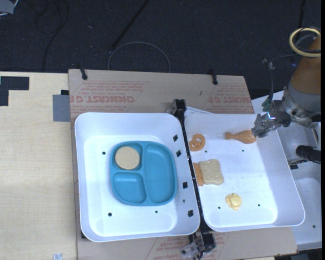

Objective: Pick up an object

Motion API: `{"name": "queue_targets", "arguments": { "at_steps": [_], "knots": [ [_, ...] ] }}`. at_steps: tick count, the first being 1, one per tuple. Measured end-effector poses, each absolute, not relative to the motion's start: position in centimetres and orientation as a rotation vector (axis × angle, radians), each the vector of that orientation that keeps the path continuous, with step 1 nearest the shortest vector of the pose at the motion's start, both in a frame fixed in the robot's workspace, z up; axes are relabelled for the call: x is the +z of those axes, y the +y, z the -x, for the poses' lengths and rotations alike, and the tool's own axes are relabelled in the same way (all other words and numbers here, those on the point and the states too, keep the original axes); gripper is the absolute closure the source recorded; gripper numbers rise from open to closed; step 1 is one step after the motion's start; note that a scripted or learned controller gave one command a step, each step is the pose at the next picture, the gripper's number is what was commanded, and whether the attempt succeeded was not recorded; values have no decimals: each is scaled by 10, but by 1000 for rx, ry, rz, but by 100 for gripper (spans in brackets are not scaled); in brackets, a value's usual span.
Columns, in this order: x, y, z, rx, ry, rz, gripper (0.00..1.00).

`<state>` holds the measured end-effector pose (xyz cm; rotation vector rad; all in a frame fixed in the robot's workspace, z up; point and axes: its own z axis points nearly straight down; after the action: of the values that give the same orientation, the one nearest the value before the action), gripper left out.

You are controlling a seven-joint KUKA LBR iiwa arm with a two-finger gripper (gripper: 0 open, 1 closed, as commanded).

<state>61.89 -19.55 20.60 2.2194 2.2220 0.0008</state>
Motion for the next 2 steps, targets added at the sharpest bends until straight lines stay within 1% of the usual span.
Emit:
{"name": "queue_targets", "arguments": {
  "at_steps": [1, 2],
  "knots": [
    [209, -132, -617, 1, 2230, -2219, 100],
    [202, -79, -611, -3, 2229, -2221, 100]
  ]
}}
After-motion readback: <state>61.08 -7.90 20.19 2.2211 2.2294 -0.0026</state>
